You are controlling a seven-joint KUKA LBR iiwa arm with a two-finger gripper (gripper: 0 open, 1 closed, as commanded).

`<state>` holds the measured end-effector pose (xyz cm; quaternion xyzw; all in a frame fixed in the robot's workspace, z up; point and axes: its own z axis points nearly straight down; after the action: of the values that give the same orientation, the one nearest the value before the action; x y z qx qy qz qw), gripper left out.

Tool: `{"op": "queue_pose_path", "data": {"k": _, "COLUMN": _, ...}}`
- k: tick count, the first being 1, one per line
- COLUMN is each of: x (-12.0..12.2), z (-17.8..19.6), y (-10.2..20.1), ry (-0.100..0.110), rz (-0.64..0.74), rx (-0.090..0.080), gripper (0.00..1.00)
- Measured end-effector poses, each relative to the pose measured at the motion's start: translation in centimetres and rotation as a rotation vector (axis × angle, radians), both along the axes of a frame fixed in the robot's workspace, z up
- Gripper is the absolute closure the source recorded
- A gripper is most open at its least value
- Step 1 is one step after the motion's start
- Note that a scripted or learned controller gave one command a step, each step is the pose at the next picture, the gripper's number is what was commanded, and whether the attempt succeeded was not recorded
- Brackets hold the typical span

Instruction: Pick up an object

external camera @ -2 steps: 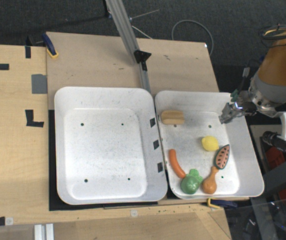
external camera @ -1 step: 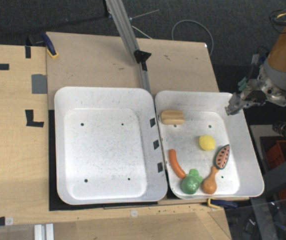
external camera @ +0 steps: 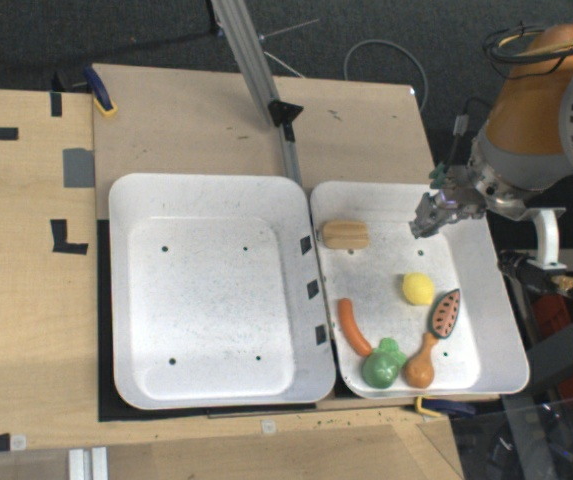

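The right bin (external camera: 486,298) holds several toy foods. A tan bread roll (external camera: 345,234) lies near its far left corner. A yellow lemon (external camera: 418,288) sits mid-bin, with a watermelon slice (external camera: 445,314) just to its right. Along the near edge lie an orange carrot (external camera: 354,327), a green broccoli piece (external camera: 382,364) and an orange pear-shaped piece (external camera: 421,365). My gripper (external camera: 428,220) hangs over the bin's far right part, above and behind the lemon, with nothing seen between its fingers.
The left bin (external camera: 126,268) lies beside the right one. A slanted metal rail (external camera: 256,63) runs from the top down to the gap between the bins. Cables lie on the dark floor behind the bench.
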<state>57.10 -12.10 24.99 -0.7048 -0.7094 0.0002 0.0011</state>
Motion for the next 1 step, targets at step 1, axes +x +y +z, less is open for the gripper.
{"op": "queue_pose_path", "data": {"k": 1, "x": -0.53, "z": -1.43, "y": 5.09, "ry": 0.001, "rz": -0.001, "rx": 0.0, "gripper": 1.0}}
